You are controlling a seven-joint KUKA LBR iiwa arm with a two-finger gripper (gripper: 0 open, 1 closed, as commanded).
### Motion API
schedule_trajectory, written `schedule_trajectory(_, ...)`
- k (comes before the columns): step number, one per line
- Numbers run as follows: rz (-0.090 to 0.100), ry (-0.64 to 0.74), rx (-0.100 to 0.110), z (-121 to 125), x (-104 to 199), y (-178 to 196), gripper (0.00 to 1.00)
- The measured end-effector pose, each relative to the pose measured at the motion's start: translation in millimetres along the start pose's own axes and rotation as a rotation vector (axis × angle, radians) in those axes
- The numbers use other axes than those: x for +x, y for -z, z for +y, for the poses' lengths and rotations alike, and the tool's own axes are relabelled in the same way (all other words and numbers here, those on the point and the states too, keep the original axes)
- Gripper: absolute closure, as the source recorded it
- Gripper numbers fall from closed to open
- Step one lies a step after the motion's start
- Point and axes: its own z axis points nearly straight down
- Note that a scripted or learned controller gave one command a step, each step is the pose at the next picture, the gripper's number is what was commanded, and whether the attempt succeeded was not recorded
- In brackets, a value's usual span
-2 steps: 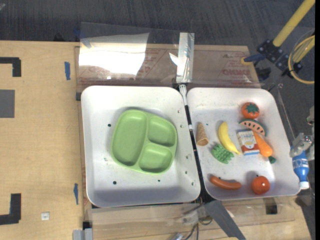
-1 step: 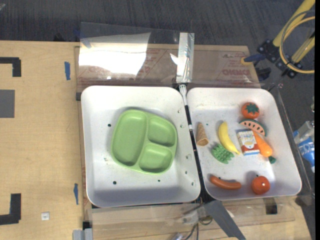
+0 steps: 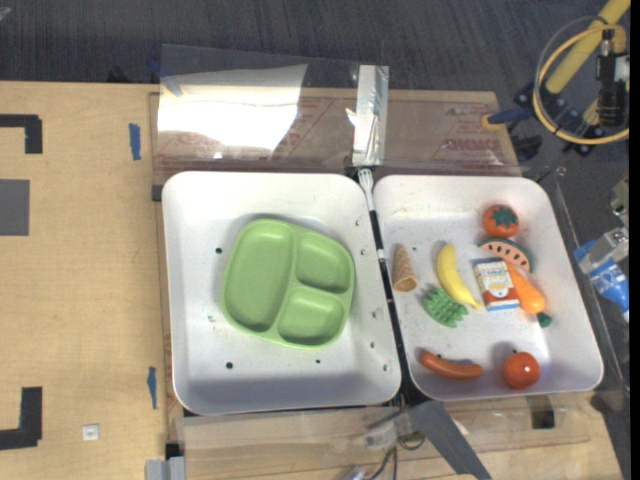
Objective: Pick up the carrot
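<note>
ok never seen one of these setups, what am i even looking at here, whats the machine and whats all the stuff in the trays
This is one picture from a camera fixed above a workbench, looking down at a slant. A robot arm works here, reaching in from the right, and its job is to pick up the carrot.

Two shallow white bins sit side by side. The left bin holds a green divided plate with three compartments.

The right bin holds toy food: the carrot lying beside a small carton, a banana, a tomato near the far edge, a watermelon slice partly under the carton, a green leafy piece, a brown cone-like piece, a sausage and a round red fruit near the front edge.

Nothing is being held; the carrot lies in its bin.
</note>
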Motion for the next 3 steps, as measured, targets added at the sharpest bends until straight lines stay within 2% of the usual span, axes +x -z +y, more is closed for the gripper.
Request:
schedule_trajectory(1, 0.0, 0.317, 0.0, -31, 2, 4, 1.0)
schedule_trajectory(2, -0.003, 0.935, -0.003, -3, -16, -21, 1.0)
schedule_trajectory(3, -0.001, 1.08, 0.0, 6, 1, -13, 1.0)
